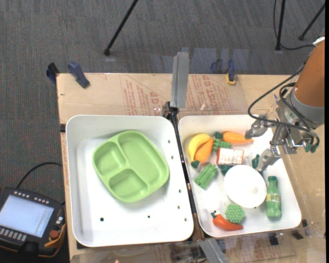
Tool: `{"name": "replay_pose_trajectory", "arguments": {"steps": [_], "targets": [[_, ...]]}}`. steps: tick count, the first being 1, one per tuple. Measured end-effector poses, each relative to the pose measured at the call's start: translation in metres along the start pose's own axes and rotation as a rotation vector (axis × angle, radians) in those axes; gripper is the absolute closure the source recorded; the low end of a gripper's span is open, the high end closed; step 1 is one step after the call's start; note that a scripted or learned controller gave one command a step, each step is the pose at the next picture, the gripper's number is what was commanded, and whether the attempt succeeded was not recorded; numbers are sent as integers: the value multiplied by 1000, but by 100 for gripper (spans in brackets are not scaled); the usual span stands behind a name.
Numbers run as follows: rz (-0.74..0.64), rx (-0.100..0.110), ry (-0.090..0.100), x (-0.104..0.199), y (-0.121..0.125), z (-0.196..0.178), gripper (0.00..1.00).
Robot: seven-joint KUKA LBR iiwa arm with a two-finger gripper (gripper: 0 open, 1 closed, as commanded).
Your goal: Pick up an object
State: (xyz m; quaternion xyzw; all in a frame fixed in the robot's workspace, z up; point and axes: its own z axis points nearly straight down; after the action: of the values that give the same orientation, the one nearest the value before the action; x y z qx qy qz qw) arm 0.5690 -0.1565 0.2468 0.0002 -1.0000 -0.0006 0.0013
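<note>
The right bin (293, 215) holds several toy foods: a yellow banana (195, 143), an orange carrot (204, 150), a second carrot (237, 138), a small white-and-red carton (230, 156), a green vegetable (206, 175), a white bowl (245, 186), a green bottle (272, 197), a green knobbly piece (235, 212) and a red pepper (225, 222). My gripper (261, 144) hangs over the bin's upper right part, just right of the carton and the second carrot. It is open, with nothing between its two fingers.
The left bin (82, 212) contains a green divided plate (131, 166). A grey upright bar (180, 84) stands behind the seam between the bins. Cables loop around the wrist (296, 114). A teach pendant (24, 215) lies at the lower left, off the bench.
</note>
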Motion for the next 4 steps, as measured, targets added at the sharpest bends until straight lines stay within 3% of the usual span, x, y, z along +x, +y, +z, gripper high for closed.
{"name": "replay_pose_trajectory", "arguments": {"steps": [1,2,3,4], "targets": [[1,1,-8,-21,-7,134,0],[127,1,-13,-58,39,154,0],[114,2,-14,-31,52,154,0],[81,3,-4,-57,58,156,0]]}}
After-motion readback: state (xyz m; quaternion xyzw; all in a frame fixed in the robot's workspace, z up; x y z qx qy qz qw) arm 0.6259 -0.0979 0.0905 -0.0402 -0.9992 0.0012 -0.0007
